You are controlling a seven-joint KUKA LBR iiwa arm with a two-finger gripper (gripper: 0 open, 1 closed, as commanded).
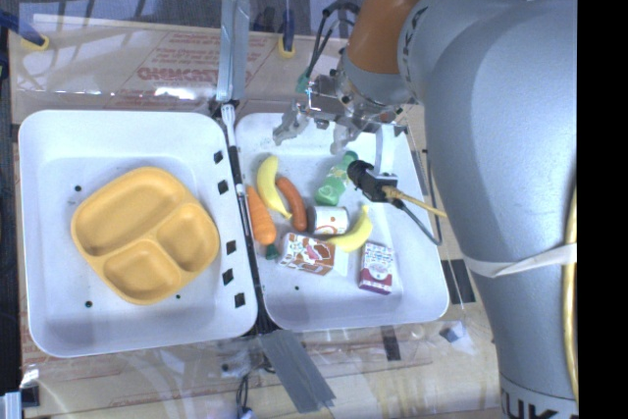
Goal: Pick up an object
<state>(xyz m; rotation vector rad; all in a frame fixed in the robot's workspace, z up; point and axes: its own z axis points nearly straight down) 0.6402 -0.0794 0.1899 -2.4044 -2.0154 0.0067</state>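
Observation:
My gripper (pixel 316 129) hangs over the far end of the right bin (pixel 422 304), open, with nothing between its fingers. Just below it lie a yellow banana (pixel 267 183), a red-brown sausage (pixel 292 202) and an orange carrot (pixel 260 217). A green bottle (pixel 336 182) lies to the right of them, under the wrist. Nearer the front are a second banana (pixel 355 232), a small white carton (pixel 331 218), a printed snack box (pixel 308 253) and a red box (pixel 377 268).
A yellow divided plate (pixel 144 233) lies in the left bin (pixel 39 309). A metal divider (pixel 234 64) runs between the bins. The arm's grey body (pixel 500 162) covers the right side, and a cable (pixel 412 203) hangs over the right bin.

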